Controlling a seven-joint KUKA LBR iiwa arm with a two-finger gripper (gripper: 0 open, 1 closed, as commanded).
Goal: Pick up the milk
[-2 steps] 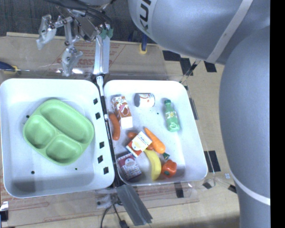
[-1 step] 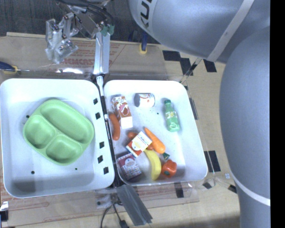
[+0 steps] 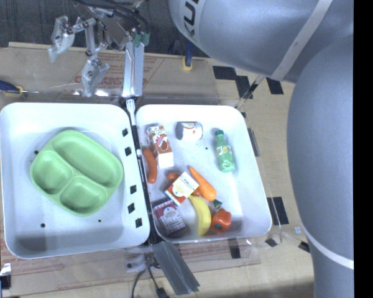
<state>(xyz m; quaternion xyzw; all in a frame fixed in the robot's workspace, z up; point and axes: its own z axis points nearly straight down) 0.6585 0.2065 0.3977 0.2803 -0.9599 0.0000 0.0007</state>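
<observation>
Looming nearest the lens, the grey KUKA arm (image 3: 280, 30) fills the two-o'clock part of the view, its smooth curved casing reaching in over the bench. At eleven o'clock its gripper (image 3: 81, 48) hangs above the bench beyond the bins' far rims, metal fingers splayed apart and grasping nothing. It looks parked clear of the bins, perhaps so the camera can see their contents.

Both bins are shallow white plastic with rounded corners. In the left bin (image 3: 18, 228) lies a glossy green divided plate (image 3: 76, 171) with three hollows. The right bin (image 3: 252, 185) holds the toy groceries in a loose scatter, most of them heaped toward six o'clock.

Which piece is the milk cannot be told for sure; the likeliest is the slim boxy carton (image 3: 160, 144) with a red-and-white label, lying flat at the bin's ten o'clock, just beside an orange sausage (image 3: 151, 164). A green bottle (image 3: 224, 151) lies at two o'clock, and a banana (image 3: 202, 213) touches a small carton (image 3: 184, 188) and a carrot (image 3: 202, 184).
</observation>
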